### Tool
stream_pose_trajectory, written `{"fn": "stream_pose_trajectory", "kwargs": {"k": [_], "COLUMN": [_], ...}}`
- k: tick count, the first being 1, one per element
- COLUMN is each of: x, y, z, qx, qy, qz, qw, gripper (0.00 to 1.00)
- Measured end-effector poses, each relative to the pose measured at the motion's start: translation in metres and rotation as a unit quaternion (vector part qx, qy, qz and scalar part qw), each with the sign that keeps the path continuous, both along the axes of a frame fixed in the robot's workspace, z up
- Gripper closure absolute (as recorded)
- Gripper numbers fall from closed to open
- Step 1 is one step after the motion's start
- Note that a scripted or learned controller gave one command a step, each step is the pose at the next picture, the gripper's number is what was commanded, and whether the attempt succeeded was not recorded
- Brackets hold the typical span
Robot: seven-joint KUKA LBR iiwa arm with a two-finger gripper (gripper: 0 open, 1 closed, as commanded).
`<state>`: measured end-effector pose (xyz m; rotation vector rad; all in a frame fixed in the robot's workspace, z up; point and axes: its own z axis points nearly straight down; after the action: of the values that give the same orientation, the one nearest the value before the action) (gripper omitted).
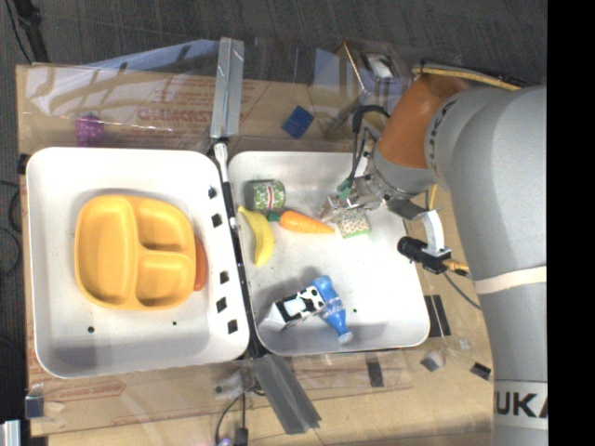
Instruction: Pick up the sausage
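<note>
Sausage: probably the reddish strip in the left bin, tucked against the right edge of the yellow tray, mostly hidden. Gripper sits in the right bin, upper centre of frame, just right of the carrot. Can't tell whether the jaws are open or holding anything; too small and cluttered. Banana, can, toy cow and bottle also in the right bin. To do it well: cross the divider to the left bin, come down along the tray edge, align the jaws across the sausage, avoid clipping the tray.
</note>
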<state>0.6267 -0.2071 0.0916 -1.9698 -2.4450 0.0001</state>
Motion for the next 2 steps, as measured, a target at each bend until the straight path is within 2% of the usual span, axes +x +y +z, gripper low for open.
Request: {"fn": "stream_pose_trajectory", "kwargs": {"k": [1,2], "x": [-0.001,-0.053], "y": [0.001,0.068], "z": [-0.002,0.079], "qx": [0.0011,0.0], "qy": [0.002,0.003], "qz": [0.0,-0.144], "qw": [1.0,0.9895], "gripper": [0.0,0.0]}}
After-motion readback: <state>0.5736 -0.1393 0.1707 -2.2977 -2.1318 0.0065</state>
